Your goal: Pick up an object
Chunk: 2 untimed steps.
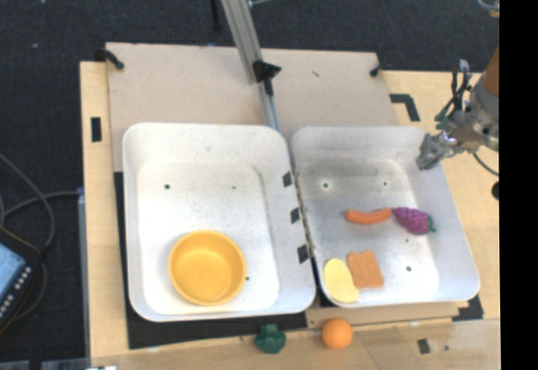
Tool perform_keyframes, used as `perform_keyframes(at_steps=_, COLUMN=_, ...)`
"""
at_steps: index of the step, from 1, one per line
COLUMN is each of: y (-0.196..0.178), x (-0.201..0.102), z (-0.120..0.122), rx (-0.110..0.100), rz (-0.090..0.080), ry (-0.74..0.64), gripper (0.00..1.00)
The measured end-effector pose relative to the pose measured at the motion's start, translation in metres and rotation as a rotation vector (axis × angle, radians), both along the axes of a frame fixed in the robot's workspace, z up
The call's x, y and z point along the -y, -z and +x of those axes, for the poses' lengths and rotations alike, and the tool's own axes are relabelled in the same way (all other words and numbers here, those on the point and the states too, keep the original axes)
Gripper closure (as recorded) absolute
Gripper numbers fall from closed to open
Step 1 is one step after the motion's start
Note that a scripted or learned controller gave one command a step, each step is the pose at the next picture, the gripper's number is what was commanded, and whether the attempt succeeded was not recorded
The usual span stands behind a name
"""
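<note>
On the bench we see two white bins side by side: the left bin [151, 150] holds a yellow bowl [207, 266] near its front, while the right bin [336, 150] holds an orange carrot [368, 215] touching a purple eggplant [412, 219], with a tan slice of toast [365, 269] just beside a pale yellow piece [340, 280] at the front. Over the right bin's far right rim hangs the gripper [430, 150], well apart from these; whether anything sits in its grasp we cannot tell. In front of the bins lie an orange ball [336, 333] and a small green object [270, 339].
</note>
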State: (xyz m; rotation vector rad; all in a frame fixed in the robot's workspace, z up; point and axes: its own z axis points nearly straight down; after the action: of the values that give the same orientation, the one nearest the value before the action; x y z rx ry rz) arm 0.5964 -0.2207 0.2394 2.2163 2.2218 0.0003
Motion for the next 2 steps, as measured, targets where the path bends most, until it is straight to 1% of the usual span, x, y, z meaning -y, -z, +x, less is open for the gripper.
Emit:
perform_keyframes(at_steps=1, y=-0.010, x=-0.054, z=-0.002, rx=0.000, rz=0.003, ry=-0.005, gripper=1.00)
perform_keyframes(at_steps=2, y=-0.007, x=-0.116, z=-0.003, rx=-0.001, rz=0.004, ry=-0.005, gripper=1.00)
